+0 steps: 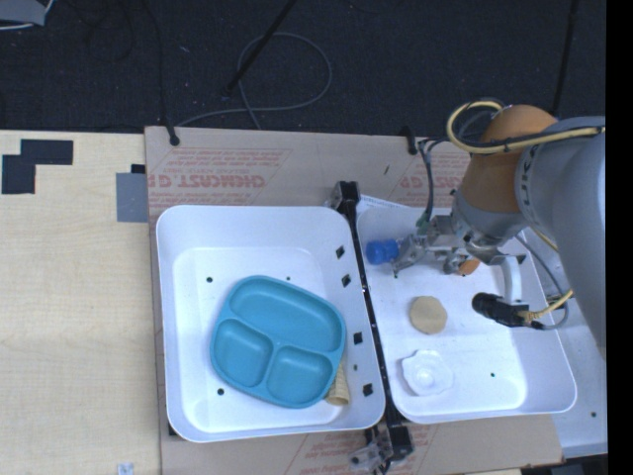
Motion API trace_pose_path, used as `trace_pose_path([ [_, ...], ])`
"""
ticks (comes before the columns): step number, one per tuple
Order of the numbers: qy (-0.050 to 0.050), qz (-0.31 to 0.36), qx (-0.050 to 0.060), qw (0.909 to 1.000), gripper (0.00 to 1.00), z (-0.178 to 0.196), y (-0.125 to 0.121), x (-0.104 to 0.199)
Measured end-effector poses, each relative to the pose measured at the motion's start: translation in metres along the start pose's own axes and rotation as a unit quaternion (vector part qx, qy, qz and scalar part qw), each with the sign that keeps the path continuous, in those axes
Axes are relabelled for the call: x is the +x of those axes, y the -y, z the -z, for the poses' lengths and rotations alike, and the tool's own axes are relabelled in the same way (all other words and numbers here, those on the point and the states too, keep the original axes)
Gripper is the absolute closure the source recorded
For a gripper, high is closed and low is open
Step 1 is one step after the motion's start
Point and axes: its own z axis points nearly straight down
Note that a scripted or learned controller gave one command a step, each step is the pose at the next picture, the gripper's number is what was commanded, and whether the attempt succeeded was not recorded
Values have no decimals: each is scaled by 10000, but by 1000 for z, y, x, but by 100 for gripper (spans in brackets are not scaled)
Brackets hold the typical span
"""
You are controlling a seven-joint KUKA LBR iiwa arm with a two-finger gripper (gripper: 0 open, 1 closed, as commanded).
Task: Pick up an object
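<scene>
Nearest the camera, well left of the fingers (401,262), a smooth blue divided plate (277,339) lies flat in the left bin (188,265). Touching their tips is a small blue object (380,252), probably light and hard; whether they are open I cannot tell. Below them lie a round tan disc (428,315) and a white cap (426,373).

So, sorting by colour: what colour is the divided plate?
Light blue plate, in the camera view.

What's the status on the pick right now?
Claw low in right bin, far end, beside blue object. Tan round piece and white piece lie loose. Blue divided plate in left bin.
</scene>
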Motion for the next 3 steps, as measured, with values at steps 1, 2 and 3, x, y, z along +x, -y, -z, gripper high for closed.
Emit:
trace_pose_path([
  [1,-5,-15,8,10000,100,11,1,-1],
  [2,-2,4,-22,10000,100,56,-6,0],
  [3,-2,9,-28,10000,100,116,-5,7],
])
